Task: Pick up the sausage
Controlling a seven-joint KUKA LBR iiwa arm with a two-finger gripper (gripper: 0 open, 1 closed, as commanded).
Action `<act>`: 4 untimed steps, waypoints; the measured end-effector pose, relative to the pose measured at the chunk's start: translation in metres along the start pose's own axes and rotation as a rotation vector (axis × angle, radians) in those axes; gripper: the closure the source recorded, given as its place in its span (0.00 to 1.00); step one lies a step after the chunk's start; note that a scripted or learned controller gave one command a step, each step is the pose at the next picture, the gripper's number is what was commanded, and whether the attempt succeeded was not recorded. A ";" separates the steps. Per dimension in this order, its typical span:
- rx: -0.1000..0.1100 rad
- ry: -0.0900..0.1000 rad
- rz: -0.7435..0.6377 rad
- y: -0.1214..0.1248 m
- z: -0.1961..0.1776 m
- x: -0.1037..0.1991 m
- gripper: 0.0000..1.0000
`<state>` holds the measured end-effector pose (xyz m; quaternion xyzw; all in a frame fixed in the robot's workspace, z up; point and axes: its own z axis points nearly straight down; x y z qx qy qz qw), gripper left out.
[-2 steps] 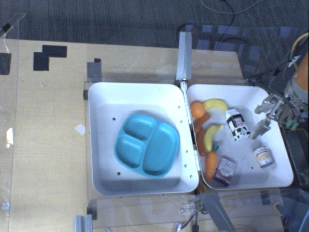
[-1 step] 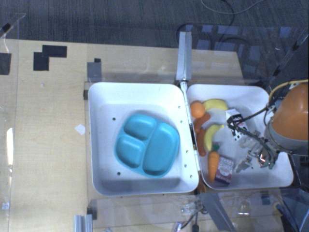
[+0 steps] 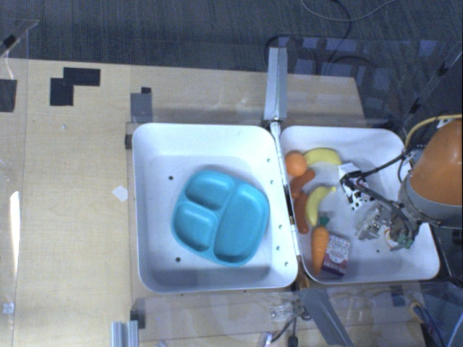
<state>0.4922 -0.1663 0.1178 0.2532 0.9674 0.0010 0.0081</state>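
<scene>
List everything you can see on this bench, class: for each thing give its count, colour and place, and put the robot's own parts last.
bins: 2, white, side by side on the bench, left bin, right bin
divided plate: 1, blue, in the left bin
sausage: 1, reddish brown, right bin, along its left wall
orange: 1, orange, right bin, upper left
bananas: 2, yellow, right bin, one at the top, one below it
carrot: 1, orange, right bin, lower left
small carton: 1, purple, right bin, beside the carrot
arm: 1, grey and orange, from the right
pincer: 1, over the right bin
</scene>
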 end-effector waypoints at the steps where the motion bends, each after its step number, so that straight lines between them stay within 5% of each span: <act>1: 0.001 0.005 -0.331 0.009 -0.073 0.005 1.00; 2: -0.001 0.005 -0.504 0.088 -0.116 0.033 1.00; 3: -0.001 0.005 -0.891 0.040 -0.105 0.022 1.00; 4: -0.004 0.008 -0.930 0.161 -0.068 0.070 1.00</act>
